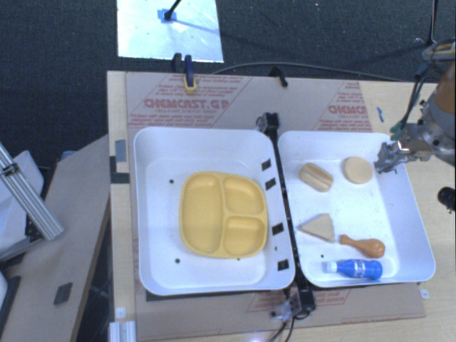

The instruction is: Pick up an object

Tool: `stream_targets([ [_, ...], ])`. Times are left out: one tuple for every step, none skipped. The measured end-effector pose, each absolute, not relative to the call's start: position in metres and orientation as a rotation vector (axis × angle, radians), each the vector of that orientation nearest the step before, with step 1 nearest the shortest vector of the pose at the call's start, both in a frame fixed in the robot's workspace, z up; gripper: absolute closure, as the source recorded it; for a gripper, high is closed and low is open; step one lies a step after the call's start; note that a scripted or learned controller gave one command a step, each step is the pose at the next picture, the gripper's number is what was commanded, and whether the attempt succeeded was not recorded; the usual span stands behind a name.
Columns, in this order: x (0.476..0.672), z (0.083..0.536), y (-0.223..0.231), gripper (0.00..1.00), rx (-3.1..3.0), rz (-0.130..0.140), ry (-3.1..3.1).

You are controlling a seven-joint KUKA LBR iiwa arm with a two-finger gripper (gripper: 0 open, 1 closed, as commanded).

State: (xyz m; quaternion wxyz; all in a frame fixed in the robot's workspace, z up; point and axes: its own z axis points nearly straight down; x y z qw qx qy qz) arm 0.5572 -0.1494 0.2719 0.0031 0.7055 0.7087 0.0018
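The right bin (pixel 406 212) holds several objects. A tan bread roll (pixel 315 176) lies at its upper left and a round pale bun (pixel 358 169) sits beside it. A tan wedge slice (pixel 318 226) lies lower, with a brown drumstick (pixel 363 246) to its right. A blue bottle (pixel 354 268) lies along the front wall. My gripper (pixel 390 155) hangs at the bin's upper right edge, just right of the round bun, with nothing seen between its fingers.
The left bin (pixel 157 191) carries a yellow divided plate (pixel 222 214). A black clip strip (pixel 279 191) joins the two bins. The arm (pixel 436 130) enters from the right. A clamp (pixel 188 72) stands at the board's far edge.
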Motion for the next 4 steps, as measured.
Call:
stream_targets([
  [0.582, 0.271, -0.093, 1.00, 2.209, 0.006, 2.231],
  [0.591, 0.271, -0.044, 1.00, 2.210, 0.006, 2.231],
  [0.604, 0.271, 0.009, 1.00, 2.210, 0.006, 2.232],
  [0.621, 0.269, 0.060, 1.00, 2.210, 0.006, 2.232],
])
